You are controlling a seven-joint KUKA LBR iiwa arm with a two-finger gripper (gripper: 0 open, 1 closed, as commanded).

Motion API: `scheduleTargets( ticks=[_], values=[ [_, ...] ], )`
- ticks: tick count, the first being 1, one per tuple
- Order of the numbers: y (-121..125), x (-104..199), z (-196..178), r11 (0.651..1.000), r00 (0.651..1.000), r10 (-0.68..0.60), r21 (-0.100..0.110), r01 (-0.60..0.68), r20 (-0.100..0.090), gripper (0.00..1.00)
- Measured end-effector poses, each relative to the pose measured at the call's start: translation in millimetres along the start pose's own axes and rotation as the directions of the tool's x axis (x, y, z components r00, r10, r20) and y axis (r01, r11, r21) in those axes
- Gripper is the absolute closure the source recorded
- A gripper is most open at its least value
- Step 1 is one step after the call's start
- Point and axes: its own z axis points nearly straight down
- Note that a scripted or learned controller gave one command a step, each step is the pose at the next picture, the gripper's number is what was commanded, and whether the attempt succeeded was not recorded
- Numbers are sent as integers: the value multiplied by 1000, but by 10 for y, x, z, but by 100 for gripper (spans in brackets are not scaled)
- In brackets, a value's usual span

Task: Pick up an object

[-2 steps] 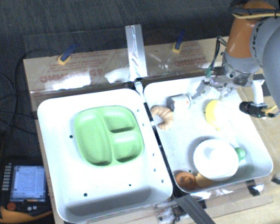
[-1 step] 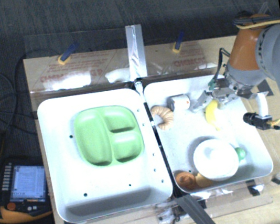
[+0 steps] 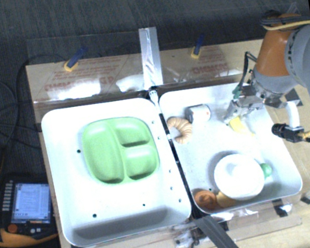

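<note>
My gripper [image 3: 239,107] hangs low over the upper right part of the right bin [image 3: 276,147], at the end of the grey arm with its orange band [image 3: 275,53]. A small yellow piece [image 3: 235,124] lies just below the gripper's tip, very close or touching; I cannot tell which. To the left lie a white and grey cylinder [image 3: 198,113] and a tan ring-shaped toy [image 3: 180,128] against the divider. A white round bowl [image 3: 238,176] sits at the front of the bin, with a green object [image 3: 266,170] at its right edge and a brown ball [image 3: 205,200] at its left.
The left bin [image 3: 70,181] holds a green divided plate [image 3: 119,149]. A metal post [image 3: 150,56] stands behind the wall between the bins. Cables and a black part of the arm [image 3: 288,129] hang over the right bin's right rim.
</note>
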Motion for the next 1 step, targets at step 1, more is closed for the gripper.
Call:
scheduleTargets(
  ticks=[1],
  values=[
    [359, 560, -739, 941, 941, 338, 15, -338, 8, 100]
  ],
)
